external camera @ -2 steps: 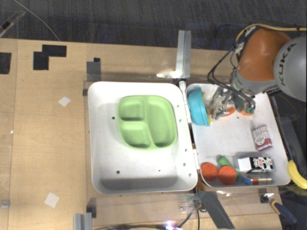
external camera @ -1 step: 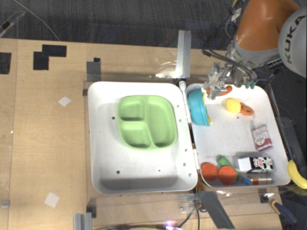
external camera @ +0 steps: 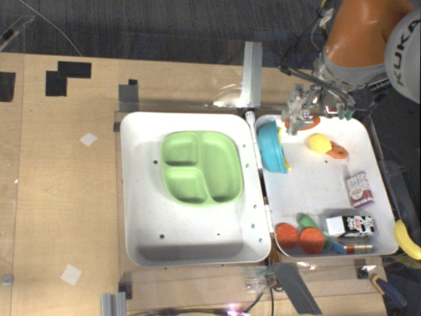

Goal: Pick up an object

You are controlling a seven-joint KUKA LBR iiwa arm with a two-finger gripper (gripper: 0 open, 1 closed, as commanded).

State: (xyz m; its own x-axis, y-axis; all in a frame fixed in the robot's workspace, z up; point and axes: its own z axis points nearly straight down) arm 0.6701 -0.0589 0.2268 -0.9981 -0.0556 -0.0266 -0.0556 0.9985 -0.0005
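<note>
My gripper (external camera: 299, 120) hangs over the far edge of the right bin (external camera: 316, 176), below the orange wrist band. An orange piece (external camera: 311, 120) shows right beside it, and nothing is visibly held. Just in front of the gripper lie a yellow lemon (external camera: 319, 143) and an orange disc (external camera: 338, 152). A blue dish (external camera: 271, 148) leans against the bin's left wall, to the gripper's near left. A small printed packet (external camera: 358, 188) lies by the right wall.
The left bin (external camera: 141, 196) holds a green divided tray (external camera: 200, 166). Along the right bin's near edge sit two red-orange balls (external camera: 299, 237), a green piece (external camera: 306, 221), a black-and-white box (external camera: 352, 225) and a thin stick (external camera: 352, 247). A yellow banana (external camera: 408, 239) lies outside, at the right.
</note>
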